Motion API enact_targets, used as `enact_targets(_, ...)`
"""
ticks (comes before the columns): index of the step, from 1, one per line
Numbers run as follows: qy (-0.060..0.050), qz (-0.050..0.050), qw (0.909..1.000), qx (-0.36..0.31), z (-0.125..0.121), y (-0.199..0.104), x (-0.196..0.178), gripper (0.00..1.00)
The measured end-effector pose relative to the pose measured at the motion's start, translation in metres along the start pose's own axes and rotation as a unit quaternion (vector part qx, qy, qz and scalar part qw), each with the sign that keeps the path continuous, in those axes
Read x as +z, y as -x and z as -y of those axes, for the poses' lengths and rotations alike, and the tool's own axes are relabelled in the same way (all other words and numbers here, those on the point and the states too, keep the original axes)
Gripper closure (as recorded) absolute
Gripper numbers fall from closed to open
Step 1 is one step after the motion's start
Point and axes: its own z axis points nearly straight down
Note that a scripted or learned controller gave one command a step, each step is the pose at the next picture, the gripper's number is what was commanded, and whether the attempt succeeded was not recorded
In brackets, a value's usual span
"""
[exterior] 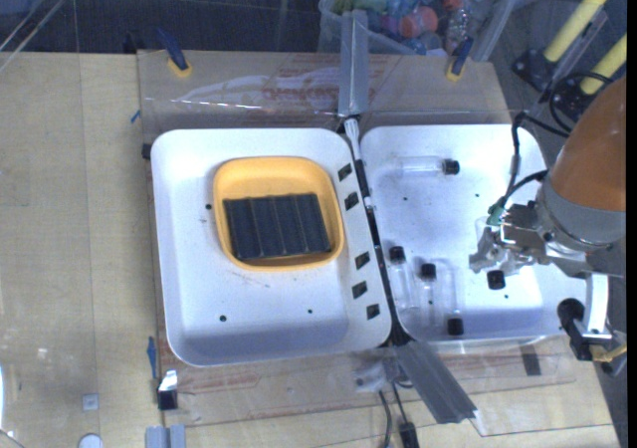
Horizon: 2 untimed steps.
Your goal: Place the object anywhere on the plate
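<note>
My gripper (495,255) sits low over the right bin (438,142), at the right of the frame, and I cannot tell from this slanted view what state it is in; the metal parts there blur together. I read this as the pick-up step, not the placing one: the arm (597,172) hangs over the right bin, well apart from the plate (274,169). What the object is I cannot say with confidence. A dark block (279,225), ribbed into parallel strips, already lies on the yellow plate in the left bin (189,267), left of centre in the frame, flat and wholly inside the rim. In the right bin I see clear plastic bits with small black caps (426,271), scattered toward the lower middle, hard to make out against the white. If one of those is meant, the next move calls for a sure grasp, then a carry leftward over the divider (358,207).
</note>
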Motion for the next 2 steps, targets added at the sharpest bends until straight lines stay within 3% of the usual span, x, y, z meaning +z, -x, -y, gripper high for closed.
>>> enact_targets(1,0.003,0.001,0.9948,-0.102,-0.017,0.009,-0.044,1.00)
enact_targets(2,0.003,0.001,0.9874,-0.158,-0.064,0.032,-0.065,1.00)
